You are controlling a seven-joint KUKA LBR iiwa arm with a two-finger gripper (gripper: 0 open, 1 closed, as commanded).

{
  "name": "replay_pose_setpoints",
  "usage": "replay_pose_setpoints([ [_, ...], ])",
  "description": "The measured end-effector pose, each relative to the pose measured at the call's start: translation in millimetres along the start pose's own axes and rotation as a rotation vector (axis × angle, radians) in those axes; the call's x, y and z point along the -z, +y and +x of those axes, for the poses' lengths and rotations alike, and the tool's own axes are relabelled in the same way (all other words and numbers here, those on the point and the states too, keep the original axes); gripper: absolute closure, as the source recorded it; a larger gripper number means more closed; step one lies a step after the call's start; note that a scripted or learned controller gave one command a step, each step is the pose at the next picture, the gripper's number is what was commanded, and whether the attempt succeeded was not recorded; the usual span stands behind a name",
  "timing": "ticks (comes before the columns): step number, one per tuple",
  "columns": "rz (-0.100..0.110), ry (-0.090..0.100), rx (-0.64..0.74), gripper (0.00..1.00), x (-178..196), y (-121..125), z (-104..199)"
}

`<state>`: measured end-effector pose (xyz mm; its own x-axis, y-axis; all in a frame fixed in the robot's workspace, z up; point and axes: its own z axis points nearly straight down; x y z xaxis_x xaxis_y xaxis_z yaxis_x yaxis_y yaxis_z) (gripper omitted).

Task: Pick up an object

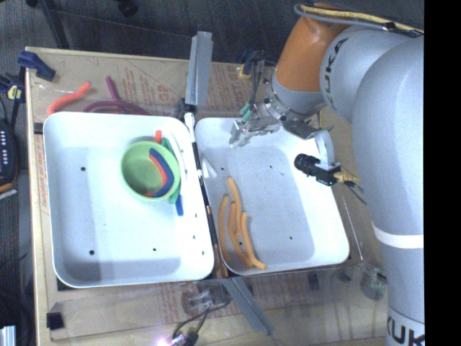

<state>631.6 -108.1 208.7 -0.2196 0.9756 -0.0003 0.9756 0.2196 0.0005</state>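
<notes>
On the wooden bench (108, 71) two white bins stand side by side. The left bin (94, 236) holds a green bowl (144, 170) with red and blue curved pieces (164, 170) lying inside it. The right bin (288, 222) holds some orange curved strips (238, 225), lying close together near its left wall and front corner. The gripper (243, 132) hangs over the back edge of the right bin, well apart from the strips; nothing is between its fingers, and I cannot tell if the jaws are spread or pressed together.
</notes>
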Motion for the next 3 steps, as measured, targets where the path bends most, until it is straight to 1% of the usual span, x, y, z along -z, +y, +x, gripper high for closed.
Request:
replay_pose_setpoints([
  [1, 0.000, 0.000, 0.001, 0.00, 0, 0, 0],
  [2, -0.002, -0.016, 0.079, 0.00, -89, -34, 2],
  [3, 0.002, -0.006, 0.029, 0.00, -116, -84, 4],
])
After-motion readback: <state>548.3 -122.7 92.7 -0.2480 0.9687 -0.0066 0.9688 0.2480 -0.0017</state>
